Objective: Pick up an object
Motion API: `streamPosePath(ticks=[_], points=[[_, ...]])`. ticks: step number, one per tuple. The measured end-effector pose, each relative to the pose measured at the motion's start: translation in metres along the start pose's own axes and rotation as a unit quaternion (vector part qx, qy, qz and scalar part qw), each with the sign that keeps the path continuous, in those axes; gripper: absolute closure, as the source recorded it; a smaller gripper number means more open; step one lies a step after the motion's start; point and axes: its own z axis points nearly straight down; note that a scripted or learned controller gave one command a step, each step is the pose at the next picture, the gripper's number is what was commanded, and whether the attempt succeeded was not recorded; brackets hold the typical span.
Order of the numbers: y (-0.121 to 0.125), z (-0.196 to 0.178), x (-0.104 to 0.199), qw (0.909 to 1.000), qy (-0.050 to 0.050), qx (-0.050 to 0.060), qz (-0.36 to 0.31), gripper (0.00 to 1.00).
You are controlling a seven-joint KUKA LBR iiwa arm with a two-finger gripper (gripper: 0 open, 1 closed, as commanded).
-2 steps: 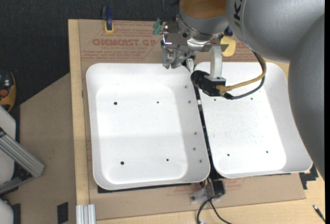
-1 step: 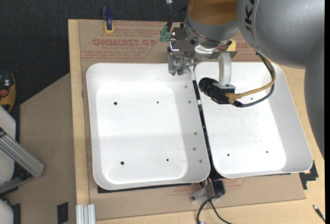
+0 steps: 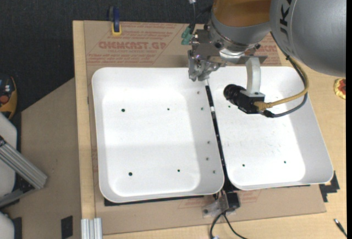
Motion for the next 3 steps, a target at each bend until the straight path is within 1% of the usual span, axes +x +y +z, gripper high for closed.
streamPosePath(ticks=[1, 2, 3], points=[[0.011, 0.084, 0.065, 1.0, 0.0, 0.006, -0.003, 1.0], [-0.001, 0.019, 0.047, 1.0, 0.0, -0.002, 0.0, 1.0], [0.035, 0.095, 0.093, 1.0, -0.001, 0.003, -0.002, 1.0]])
